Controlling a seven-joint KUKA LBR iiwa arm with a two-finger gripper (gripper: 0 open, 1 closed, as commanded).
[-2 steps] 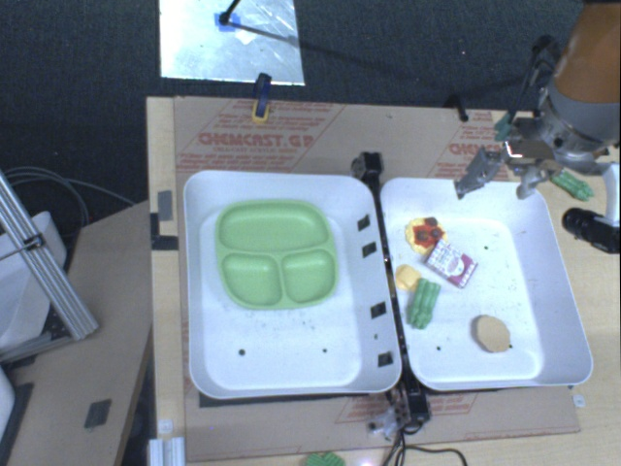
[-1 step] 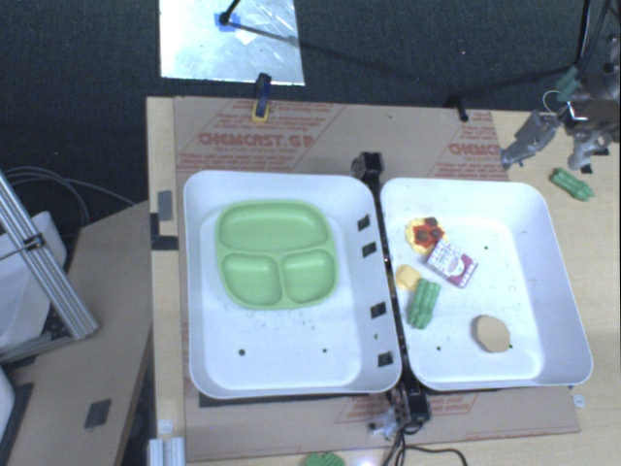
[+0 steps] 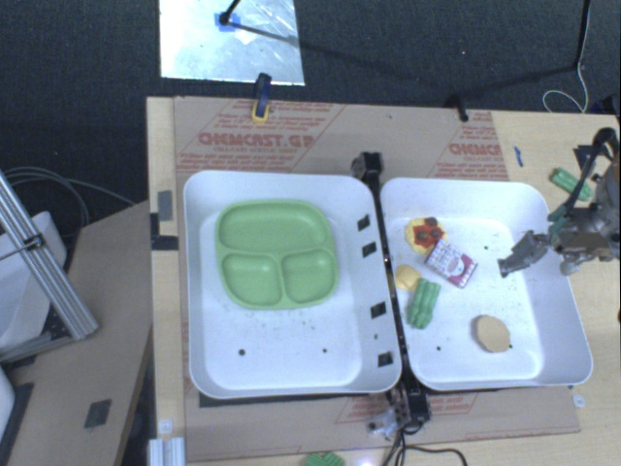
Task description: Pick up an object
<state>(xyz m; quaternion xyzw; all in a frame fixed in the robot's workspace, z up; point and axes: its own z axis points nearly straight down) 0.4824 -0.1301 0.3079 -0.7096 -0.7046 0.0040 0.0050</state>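
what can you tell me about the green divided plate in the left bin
The green divided plate is pale green, looks like matte plastic, and has a rounded rectangular shape with a raised rim. Ridges split it into three compartments: one wide one along the far side and two smaller ones side by side on the near side. All three look bare. It lies flat and right side up on the floor of the left white bin, slightly toward the far side, apart from the bin walls. Nothing else touches it.

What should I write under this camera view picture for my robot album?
Gripper hovers over the right bin of toy food, beside the green tray in the left bin.
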